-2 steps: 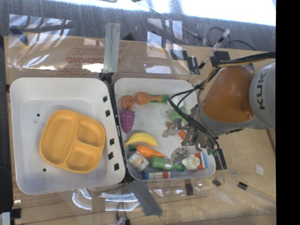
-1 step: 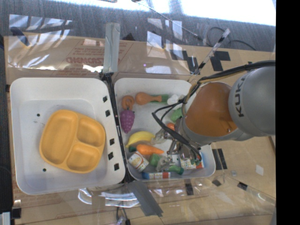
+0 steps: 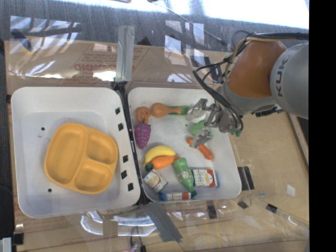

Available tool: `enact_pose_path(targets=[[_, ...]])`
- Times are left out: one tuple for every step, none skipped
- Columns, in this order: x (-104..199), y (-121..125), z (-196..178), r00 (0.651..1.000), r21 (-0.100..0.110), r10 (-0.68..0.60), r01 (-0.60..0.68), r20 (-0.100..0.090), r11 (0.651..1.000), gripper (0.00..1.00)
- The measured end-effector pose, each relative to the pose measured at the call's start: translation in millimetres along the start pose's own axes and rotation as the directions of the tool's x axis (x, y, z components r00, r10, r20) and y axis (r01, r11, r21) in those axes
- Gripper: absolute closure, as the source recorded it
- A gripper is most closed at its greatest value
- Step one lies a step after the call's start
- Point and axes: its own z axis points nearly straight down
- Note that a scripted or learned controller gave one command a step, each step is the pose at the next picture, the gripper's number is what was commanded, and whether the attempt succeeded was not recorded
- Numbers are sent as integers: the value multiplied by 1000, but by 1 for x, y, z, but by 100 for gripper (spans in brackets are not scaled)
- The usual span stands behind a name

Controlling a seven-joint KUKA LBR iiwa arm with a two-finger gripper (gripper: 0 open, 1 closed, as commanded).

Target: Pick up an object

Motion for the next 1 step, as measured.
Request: enact_pose_path(targets=[[2, -14, 76, 1000, -1, 19, -19, -5, 1000, 0]])
